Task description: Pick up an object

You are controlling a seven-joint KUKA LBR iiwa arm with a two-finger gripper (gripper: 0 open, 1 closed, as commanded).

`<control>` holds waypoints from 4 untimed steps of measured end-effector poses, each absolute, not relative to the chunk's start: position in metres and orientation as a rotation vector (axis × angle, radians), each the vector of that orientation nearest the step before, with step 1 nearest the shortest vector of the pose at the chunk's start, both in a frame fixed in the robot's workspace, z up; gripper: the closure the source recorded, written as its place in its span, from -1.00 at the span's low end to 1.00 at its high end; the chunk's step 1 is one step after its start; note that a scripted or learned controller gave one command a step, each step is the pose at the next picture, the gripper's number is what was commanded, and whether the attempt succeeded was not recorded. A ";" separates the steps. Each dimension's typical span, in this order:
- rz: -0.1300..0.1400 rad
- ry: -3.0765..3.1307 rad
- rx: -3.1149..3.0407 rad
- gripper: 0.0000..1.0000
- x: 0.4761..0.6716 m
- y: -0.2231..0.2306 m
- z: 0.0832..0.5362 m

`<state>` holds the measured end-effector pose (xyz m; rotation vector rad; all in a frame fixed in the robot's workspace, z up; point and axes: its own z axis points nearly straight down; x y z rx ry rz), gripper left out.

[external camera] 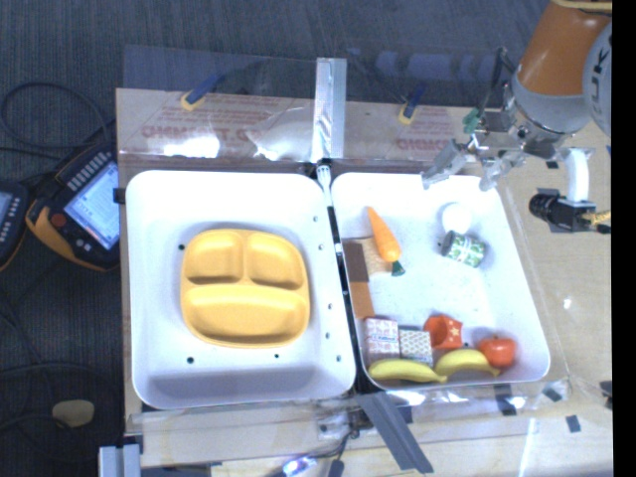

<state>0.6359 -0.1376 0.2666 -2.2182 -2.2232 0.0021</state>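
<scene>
The right bin (524, 266) holds a carrot (383, 236), a white ball (455, 215), a small green can (464, 250), a brown block (357, 272), two small patterned boxes (397, 342), a red pepper (443, 330), a tomato (498, 350) and two bananas (435, 367). My gripper (460, 174) hangs over the bin's back rim, just above the white ball. Its fingers are spread open with nothing between them.
A yellow divided plate (244, 286) lies in the left bin (149, 197). A metal divider (329, 97) rises behind the seam between the bins. A handheld pendant (84, 207) with cables lies on the floor at the left.
</scene>
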 end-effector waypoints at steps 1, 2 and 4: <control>0.003 -2.376 -2.053 -1.00 0.637 -0.074 0.183; -0.005 -2.392 -2.051 -1.00 0.662 -0.103 0.089; 0.002 -2.346 -2.091 1.00 0.669 -0.057 0.197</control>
